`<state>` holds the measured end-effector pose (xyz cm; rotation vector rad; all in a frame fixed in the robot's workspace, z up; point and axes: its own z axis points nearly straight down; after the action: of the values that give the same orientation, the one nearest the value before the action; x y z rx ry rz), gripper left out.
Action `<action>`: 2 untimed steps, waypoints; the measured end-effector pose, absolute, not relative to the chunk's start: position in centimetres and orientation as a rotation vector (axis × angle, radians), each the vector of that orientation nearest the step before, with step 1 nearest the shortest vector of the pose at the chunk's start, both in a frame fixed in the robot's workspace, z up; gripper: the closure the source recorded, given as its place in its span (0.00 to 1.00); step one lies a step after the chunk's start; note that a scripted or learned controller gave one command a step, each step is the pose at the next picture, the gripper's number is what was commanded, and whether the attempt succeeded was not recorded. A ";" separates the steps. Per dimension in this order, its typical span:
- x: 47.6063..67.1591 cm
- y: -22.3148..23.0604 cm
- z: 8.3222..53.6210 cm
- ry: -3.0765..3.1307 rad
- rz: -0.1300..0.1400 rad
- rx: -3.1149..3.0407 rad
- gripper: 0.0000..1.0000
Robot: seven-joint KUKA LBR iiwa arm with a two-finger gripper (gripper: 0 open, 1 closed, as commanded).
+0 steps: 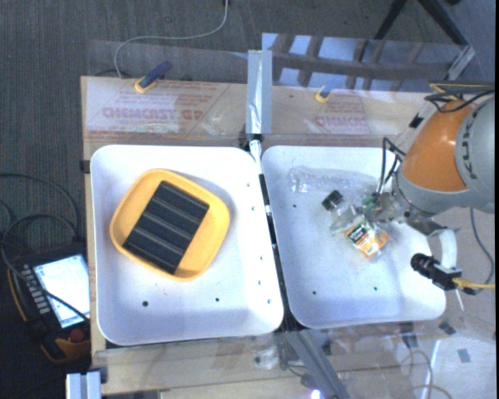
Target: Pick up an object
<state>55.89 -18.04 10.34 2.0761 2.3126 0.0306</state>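
My gripper (pixel 377 209) reaches down into the right bin (pixel 333 285) from the right, below the arm's orange band (pixel 437 150). Its tip is over a small cluster of items. A small orange and green packet (pixel 367 238) lies just below the tip. A crumpled clear plastic piece (pixel 345 215) lies to its left. A black clip (pixel 331 199) sits a little farther left. I cannot tell whether anything is between the fingers.
A clear plastic bag (pixel 316 179) lies at the back of the right bin. The left bin (pixel 108 306) holds a yellow dish (pixel 212 238) with a black ridged block (pixel 167 225) in it. A black fitting with a yellow cable (pixel 428 266) sits at the right bin's right rim.
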 end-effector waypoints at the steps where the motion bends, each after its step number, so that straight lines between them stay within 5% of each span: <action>1: 55.8 -17.8 10.3 2.324 0.026 2.056 0.00; 2: 55.0 -19.4 10.1 2.428 0.027 1.939 0.00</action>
<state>55.00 -19.42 10.14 1.9390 2.4276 0.0269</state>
